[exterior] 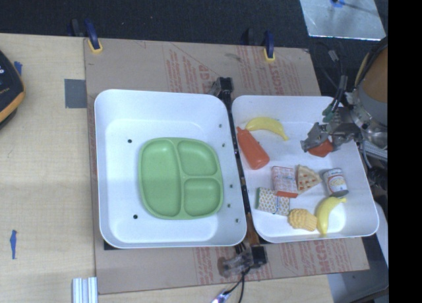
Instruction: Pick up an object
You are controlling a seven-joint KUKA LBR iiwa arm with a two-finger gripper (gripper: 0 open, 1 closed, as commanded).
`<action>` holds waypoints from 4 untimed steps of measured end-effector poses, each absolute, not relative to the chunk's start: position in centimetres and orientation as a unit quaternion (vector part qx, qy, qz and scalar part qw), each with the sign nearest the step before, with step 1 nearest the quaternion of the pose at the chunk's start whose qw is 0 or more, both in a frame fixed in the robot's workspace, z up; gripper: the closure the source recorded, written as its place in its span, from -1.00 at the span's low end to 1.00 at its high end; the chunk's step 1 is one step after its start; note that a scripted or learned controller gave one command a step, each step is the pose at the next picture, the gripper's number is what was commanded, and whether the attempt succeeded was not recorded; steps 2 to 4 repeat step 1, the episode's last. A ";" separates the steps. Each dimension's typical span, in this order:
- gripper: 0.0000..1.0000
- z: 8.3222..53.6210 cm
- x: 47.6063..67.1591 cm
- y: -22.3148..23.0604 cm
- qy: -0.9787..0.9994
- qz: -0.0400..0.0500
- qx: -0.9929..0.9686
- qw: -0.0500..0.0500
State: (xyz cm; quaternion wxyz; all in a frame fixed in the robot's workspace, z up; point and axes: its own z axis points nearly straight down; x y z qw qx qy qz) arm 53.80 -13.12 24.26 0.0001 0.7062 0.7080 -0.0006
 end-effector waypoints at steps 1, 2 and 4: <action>1.00 23.6 53.2 -5.1 0.709 -0.002 0.705 -0.002; 1.00 23.6 53.2 -5.1 0.709 -0.002 0.705 -0.002; 1.00 23.6 53.2 -5.1 0.709 -0.002 0.705 -0.002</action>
